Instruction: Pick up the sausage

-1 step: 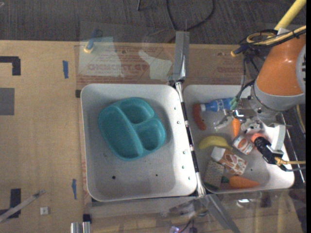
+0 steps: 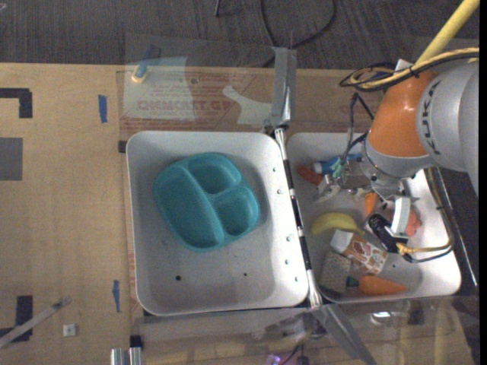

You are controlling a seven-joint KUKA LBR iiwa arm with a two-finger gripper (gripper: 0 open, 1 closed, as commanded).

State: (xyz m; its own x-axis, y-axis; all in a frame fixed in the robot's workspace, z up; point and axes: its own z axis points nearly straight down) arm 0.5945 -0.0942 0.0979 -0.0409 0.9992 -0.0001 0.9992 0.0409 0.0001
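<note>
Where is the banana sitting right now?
The banana lies in the right bin, toward its left side near the divider, just below the gripper and above a printed packet.

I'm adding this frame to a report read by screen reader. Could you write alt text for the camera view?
A grey and orange robot arm reaches from the right over the right bin, which holds a jumble of toy food including a banana and an orange piece. The left bin holds a teal divided plate.
</note>
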